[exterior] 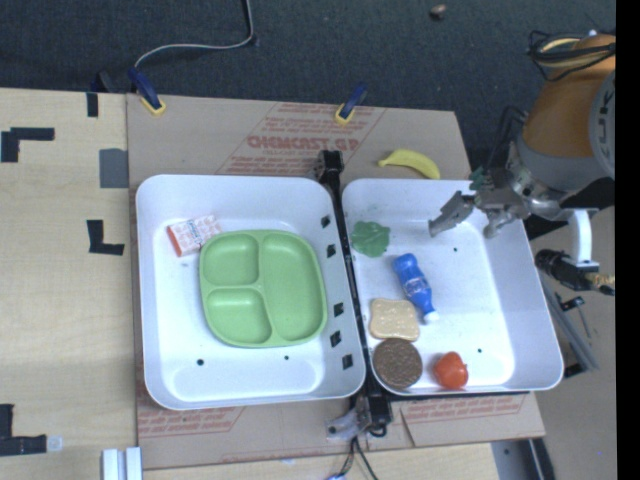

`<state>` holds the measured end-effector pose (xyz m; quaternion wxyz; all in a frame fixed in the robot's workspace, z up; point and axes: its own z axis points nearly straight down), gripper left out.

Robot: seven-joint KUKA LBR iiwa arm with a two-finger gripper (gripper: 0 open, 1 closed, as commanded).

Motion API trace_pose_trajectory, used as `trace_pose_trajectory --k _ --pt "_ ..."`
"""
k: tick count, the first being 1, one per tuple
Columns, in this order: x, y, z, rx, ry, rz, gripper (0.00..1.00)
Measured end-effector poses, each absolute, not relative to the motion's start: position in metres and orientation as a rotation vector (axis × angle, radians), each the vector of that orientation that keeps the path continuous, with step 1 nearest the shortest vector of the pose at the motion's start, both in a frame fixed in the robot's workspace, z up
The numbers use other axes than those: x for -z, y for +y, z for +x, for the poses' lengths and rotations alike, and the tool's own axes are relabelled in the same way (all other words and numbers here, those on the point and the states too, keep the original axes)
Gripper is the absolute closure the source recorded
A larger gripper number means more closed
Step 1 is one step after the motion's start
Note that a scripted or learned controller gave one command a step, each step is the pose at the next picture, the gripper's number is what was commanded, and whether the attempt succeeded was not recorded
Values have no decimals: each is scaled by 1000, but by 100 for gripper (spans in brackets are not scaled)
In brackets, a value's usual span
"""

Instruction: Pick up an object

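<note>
Right now I see the gripper (468,216) hanging over the upper right part of the right bin (520,298), its two fingers spread apart with nothing between them. The arm (565,128) comes in from the right edge of the frame, its orange band showing above the wrist.

Below and left of the gripper, in that bin, a blue bottle (412,285) lies tilted near the middle, well apart from the fingers. A green leafy piece (370,238) sits near the bin's upper left corner. Along the lower left I make out a tan slice of bread (392,319), a round brown cookie (398,363) just below it, and a red tomato (451,370) to the right of the cookie.

The left bin (160,298) holds a green divided plate (263,287) in its centre and a small red-and-white packet (192,234) at the plate's upper left.

Both bins rest on a sheet of brown cardboard (250,138) fixed with two blue-and-yellow clamps (147,93) along its top edge. A yellow banana (409,163) lies on the cardboard just above the right bin. Dark carpet (400,28) fills the top of the frame, crossed by a thin white cable (215,40).
</note>
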<state>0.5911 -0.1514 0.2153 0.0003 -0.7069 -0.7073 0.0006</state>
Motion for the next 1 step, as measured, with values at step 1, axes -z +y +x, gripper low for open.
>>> trace_pose_trajectory --k 1 --pt "-86 -116 611 4 -2225 -2221 0"
